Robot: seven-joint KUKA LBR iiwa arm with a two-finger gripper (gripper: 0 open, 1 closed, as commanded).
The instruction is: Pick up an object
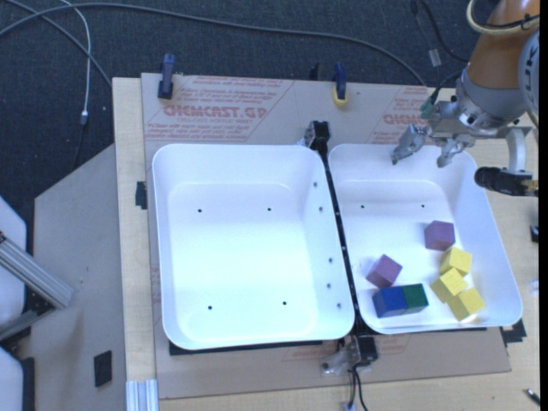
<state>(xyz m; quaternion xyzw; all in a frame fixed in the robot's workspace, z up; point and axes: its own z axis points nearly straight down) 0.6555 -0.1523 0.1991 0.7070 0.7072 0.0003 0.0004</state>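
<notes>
Bench carrying two white bins; gripper (pixel 425 150) hovering over right bin (pixel 485 202) far rim, jaws spread, holding nothing. Blocks (pixel 421 275) sitting clustered at near right corner, orientations mixed.

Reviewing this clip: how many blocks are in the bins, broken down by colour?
Purple blocks: 2, one toward the right bin's middle, one lower left of it.
Yellow blocks: 3, clustered.
Blue block: 1.
Green block: 1, touching the blue one.
Total: 7, all in the right bin.
</notes>
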